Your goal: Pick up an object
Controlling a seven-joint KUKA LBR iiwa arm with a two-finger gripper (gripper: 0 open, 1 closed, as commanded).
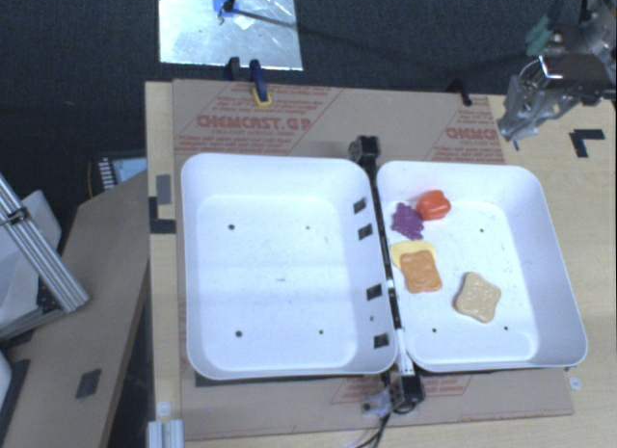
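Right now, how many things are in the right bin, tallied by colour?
Red: 1, the red piece
Purple: 1, the purple piece
Yellow: 1, the yellow piece, partly under the orange one
Orange: 1, the orange piece
Tan: 1, the tan piece
Total: 5, all in the right bin

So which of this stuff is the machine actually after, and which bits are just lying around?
For the job:
- claw, up at the far right, above the bench
- red piece
- purple piece
- orange piece
- tan piece
- right bin holding them

Just lying about:
- left bin
- cardboard sheet
- shiny plate beyond the bench
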